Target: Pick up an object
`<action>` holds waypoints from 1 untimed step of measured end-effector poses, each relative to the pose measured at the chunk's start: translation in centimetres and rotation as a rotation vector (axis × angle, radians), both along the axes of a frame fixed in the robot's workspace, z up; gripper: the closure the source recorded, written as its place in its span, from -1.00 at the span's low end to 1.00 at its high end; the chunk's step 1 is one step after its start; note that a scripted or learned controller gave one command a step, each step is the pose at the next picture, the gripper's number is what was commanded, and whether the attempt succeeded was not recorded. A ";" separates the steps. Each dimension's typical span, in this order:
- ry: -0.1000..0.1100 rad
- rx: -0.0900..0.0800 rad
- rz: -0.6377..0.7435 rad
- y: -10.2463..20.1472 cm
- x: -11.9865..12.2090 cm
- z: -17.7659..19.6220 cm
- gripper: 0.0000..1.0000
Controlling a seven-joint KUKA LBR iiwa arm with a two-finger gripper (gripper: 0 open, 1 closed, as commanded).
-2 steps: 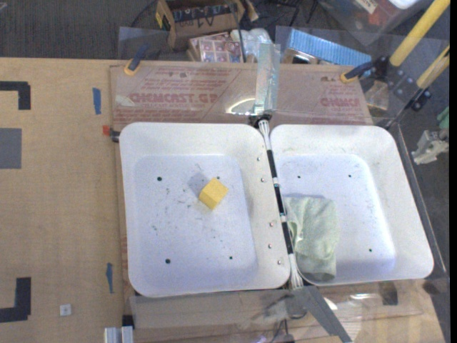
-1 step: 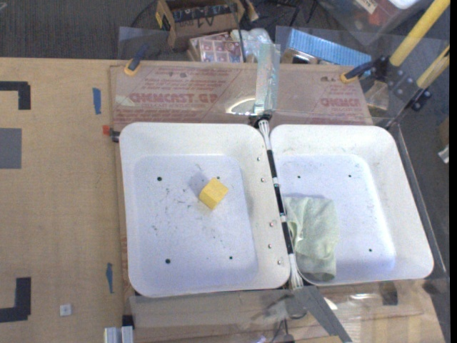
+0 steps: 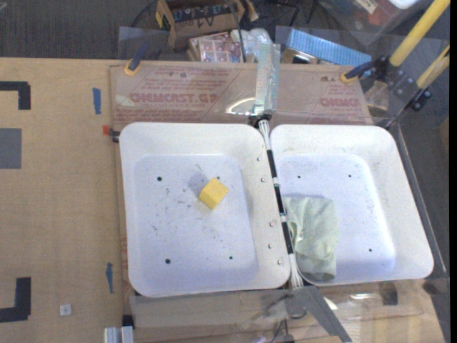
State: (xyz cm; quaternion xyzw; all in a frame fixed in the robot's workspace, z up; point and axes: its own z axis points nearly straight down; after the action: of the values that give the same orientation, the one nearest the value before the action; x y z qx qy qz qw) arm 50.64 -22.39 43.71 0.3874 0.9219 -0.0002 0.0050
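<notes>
Block in the left bin is your cleanest pick

Two candidates lie in the bins. A small yellow block (image 3: 213, 193) sits near the middle of the left bin (image 3: 136, 191), turned at a slant to the bin's walls, with bare floor on every side. A pale green cloth (image 3: 315, 234) lies crumpled in the right bin (image 3: 408, 191), pressed against the near-left wall beside the seam (image 3: 272, 170) where the two bins meet.

Whether the gripper is apart or together you cannot tell from this view, so confirm it is spread wide before any descent.

Go for the block, in my judgement. Bring the arm straight down over it, turn the wrist so the closing line crosses two flat faces and not the corners, and go low enough to catch the sides, not skim the top. It is likely light and may skate if nudged off-centre.

The cloth is the harder choice: it hugs the wall, so one side of the grasp would probably meet the rim, and soft folds can slip out.

Reaching in from the right, the arm must pass over the right bin and the raised seam. The printed cardboard (image 3: 186, 95) and a yellow-handled clamp (image 3: 360, 70) stand behind the bins, well apart from the block
</notes>
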 end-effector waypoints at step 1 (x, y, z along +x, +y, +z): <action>0.000 -0.004 0.386 0.1 2.8 0.0 1.00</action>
State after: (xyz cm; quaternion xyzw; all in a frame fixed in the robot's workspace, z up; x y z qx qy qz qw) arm 53.45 -22.30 43.74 0.2036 0.9790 -0.0009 0.0056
